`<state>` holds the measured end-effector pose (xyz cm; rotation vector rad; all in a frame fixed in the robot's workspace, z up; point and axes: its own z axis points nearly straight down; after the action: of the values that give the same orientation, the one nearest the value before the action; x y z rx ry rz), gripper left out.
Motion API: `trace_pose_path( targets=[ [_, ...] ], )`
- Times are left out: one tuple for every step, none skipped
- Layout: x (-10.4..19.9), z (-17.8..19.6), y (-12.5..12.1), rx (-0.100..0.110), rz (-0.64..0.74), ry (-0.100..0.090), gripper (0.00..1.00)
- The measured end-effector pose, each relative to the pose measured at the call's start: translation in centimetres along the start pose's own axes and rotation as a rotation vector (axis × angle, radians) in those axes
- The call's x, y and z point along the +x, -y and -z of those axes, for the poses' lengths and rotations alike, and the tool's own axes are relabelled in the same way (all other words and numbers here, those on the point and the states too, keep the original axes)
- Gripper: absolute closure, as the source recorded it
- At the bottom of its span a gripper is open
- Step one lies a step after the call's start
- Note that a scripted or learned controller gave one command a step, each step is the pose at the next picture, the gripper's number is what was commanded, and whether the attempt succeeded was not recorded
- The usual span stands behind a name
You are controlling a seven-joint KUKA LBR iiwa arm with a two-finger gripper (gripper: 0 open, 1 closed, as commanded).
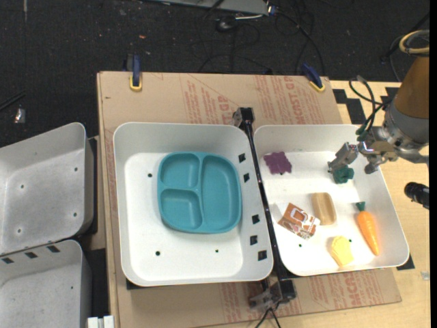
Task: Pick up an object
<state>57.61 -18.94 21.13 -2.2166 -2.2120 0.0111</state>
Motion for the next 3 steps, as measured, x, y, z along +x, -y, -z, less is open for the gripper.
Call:
trace_pose_path(
  targets=[
    [0.0,0.7,-0.3,-0.012,0.003,0.002,0.0],
    [1.1,-4.4,-0.2,-0.007,0.005,0.001,0.0],
    [1.2,-10.5,-0.9,-0.007,0.004,0.001,0.0]
  ],
)
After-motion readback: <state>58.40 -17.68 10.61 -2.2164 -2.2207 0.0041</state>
